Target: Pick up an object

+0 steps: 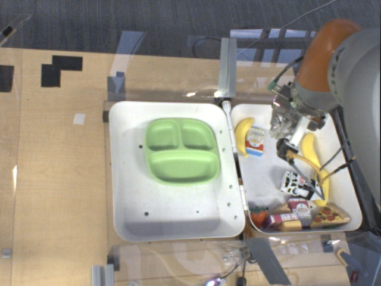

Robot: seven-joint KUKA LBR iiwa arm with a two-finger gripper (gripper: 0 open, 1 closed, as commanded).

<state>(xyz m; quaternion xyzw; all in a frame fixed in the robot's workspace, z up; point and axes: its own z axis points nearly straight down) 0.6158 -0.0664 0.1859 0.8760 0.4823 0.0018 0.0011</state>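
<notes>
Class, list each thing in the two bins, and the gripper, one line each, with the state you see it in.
green plate: flat, right way up, in the left bin.
left banana: lying by the divider in the right bin.
carton: lying beside the left banana.
right banana: lying lengthwise, partly hidden by the arm.
pizza slice: flat in the near corner.
gripper: above the right bin, between the bananas.

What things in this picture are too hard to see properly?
Camera view, carton: the label is too small to read.
Camera view, black-and-white packet: too small and blurred to identify.
Camera view, jumbled pile: the pieces overlap and hide each other's shapes.
</notes>
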